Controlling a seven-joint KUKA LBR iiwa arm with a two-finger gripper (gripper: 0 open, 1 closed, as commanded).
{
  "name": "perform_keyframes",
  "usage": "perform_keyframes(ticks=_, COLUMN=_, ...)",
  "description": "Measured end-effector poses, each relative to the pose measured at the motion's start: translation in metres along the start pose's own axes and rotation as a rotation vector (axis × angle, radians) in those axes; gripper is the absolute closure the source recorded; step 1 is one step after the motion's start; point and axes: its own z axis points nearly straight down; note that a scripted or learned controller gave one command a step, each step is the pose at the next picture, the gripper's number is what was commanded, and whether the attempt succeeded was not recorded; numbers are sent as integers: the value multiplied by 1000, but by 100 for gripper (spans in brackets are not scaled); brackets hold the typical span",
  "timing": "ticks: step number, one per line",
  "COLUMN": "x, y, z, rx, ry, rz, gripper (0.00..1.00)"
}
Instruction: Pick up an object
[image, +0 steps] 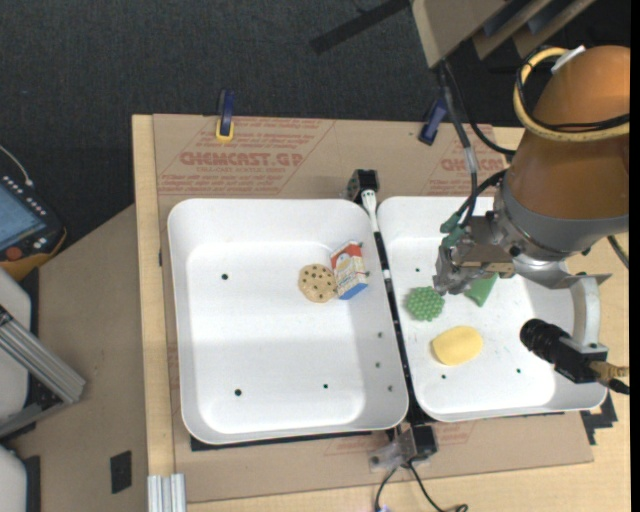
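Note:
In the right bin (500, 400) lie a green bumpy round piece (425, 303), a yellow lemon-like lump (457, 345) and a flat green piece (483, 289) partly under the arm. My gripper (455, 281) hangs low over that bin, just right of and above the green bumpy piece, next to the flat green piece. Its fingertips are hidden among the grey wrist parts. In the left bin (250, 380) a round cookie (317, 283) lies beside a small red, white and blue carton (349, 271).
The raised rims where the two bins meet (388, 300) run just left of my gripper. The arm's orange band (580, 110) looms over the right bin's far corner. Brown cardboard (260, 145) lies under both bins.

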Motion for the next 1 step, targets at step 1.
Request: perform_keyframes(ticks=1, x=78, y=3, z=-100, rx=-10, ry=4, rz=-5, gripper=100)
